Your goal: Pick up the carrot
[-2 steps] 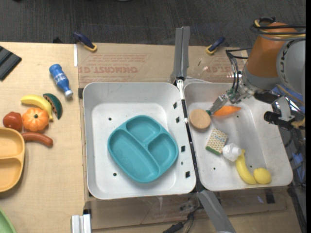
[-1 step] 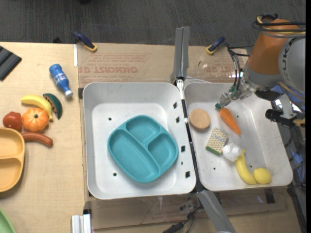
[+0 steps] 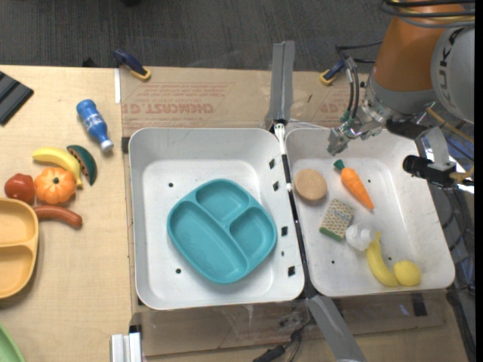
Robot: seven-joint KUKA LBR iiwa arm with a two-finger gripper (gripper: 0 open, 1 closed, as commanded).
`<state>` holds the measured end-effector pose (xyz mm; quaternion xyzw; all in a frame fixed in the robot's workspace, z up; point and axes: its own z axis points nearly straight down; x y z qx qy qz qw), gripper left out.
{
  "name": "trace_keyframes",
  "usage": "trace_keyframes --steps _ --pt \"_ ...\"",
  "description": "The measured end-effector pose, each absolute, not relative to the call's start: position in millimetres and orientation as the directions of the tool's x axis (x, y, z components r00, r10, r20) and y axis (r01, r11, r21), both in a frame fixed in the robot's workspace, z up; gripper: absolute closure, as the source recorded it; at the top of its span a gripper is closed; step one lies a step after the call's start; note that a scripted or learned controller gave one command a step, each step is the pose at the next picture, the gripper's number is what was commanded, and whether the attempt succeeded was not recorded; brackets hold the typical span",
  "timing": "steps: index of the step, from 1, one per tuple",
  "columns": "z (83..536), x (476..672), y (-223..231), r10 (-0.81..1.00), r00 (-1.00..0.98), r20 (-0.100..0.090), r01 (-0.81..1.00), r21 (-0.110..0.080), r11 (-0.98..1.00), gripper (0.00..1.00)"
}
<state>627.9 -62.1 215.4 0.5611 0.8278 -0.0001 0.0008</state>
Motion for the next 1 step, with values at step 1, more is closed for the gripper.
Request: trace_keyframes --steps 1 --pt "196.9 574.9 -75.3 0.723 -0.690 0.000 0.723 0.000 0.690 1.00"
